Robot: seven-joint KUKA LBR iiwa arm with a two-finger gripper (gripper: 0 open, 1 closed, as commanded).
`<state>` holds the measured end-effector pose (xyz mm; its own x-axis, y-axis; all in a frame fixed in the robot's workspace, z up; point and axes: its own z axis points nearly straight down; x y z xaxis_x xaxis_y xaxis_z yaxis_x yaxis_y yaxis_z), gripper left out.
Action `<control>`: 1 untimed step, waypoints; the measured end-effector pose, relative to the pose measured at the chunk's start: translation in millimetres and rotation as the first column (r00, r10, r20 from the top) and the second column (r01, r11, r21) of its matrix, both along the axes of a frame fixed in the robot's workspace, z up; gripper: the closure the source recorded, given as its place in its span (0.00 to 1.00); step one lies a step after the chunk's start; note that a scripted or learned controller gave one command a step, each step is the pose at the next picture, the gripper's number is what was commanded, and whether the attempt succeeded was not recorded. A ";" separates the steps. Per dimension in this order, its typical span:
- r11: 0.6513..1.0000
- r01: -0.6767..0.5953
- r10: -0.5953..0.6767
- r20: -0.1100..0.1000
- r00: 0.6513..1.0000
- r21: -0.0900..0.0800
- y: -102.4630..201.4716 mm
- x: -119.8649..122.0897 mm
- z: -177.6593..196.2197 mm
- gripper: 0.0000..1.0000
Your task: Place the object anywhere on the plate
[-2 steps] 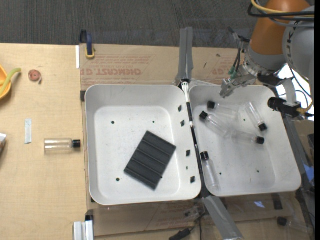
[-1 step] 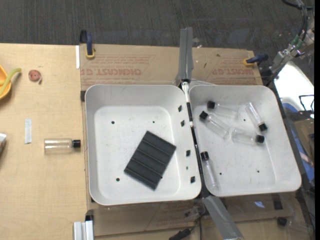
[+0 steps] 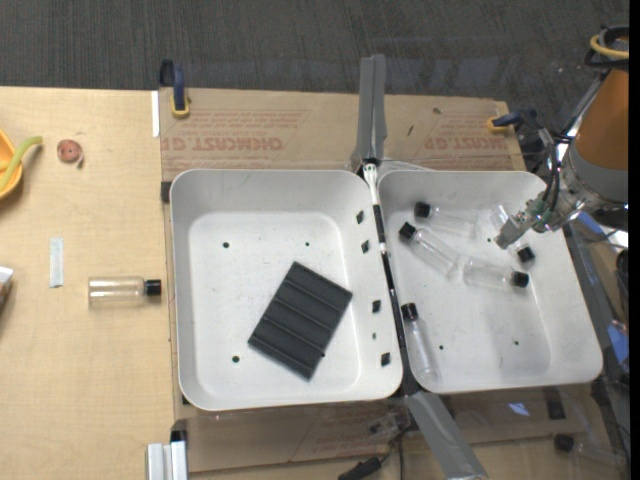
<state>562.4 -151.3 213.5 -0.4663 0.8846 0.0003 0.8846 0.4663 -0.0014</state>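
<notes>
A dark ribbed rectangular plate (image 3: 301,320) lies tilted on the floor of the left bin (image 3: 200,268). Several clear vials with black caps lie in the right bin (image 3: 560,358): one (image 3: 445,220) near the back, one (image 3: 432,251) just in front of it, one (image 3: 492,277) toward the right, and one (image 3: 417,343) along the left wall. My gripper (image 3: 513,228) hangs low over the right bin's back right part, close to a vial with a black cap (image 3: 524,255). Nothing can be made out in its grasp.
Left of the bins, on the wooden bench, lie a clear bottle (image 3: 120,288), a small white strip (image 3: 56,262), a pink disc (image 3: 68,150) and an orange bowl (image 3: 6,166). Clamps (image 3: 177,90) hold cardboard behind the bins. A metal divider (image 3: 372,118) runs between them.
</notes>
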 end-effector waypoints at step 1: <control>0.998 -0.063 0.063 0.004 0.998 -0.002 -10.9 85.9 144.8 1.00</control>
<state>648.3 -162.2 358.4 -0.5212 0.8534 -0.0032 0.8534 0.5212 0.0011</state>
